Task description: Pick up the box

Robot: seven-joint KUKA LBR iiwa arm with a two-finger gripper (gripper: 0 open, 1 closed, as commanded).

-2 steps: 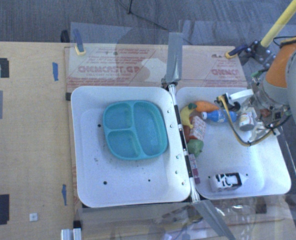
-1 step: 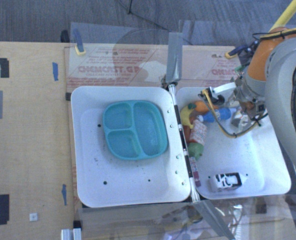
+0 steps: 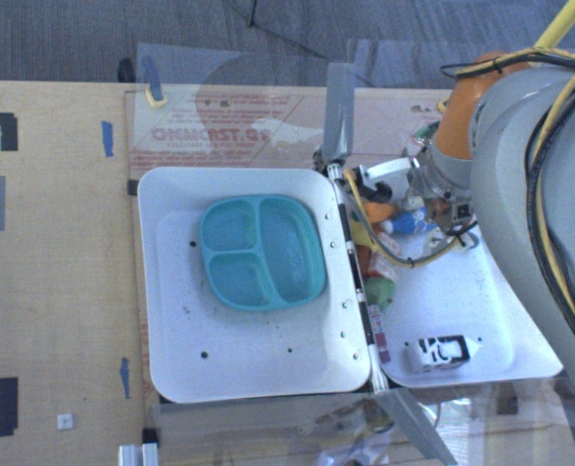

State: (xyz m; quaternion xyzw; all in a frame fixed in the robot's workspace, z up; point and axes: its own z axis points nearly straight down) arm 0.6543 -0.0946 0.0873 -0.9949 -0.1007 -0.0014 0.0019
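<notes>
The box (image 3: 439, 351) lies in the lower part of the right bin (image 3: 521, 352), towards the bottom right of the frame, on bare white floor and well apart from the clutter further up. It is small and white with dark markings, lying flat on a broad face.

The arm (image 3: 521, 134) comes in from the right edge and bends down over the upper part of that bin, its orange band at the upper right. The gripper (image 3: 416, 212) sits low among a heap of small coloured things (image 3: 380, 236), with cables looped around it. I cannot tell whether the claw is released or clenched; nothing can be made out in it.

The left bin (image 3: 171, 357) holds a teal plate (image 3: 263, 251) with three compartments, near the middle of the frame.

The box looks like light, stiff card that may dent under a hard squeeze. Its smooth faces may slip. The best hold is probably across its two short sides, from straight above, since it has free space all round.
</notes>
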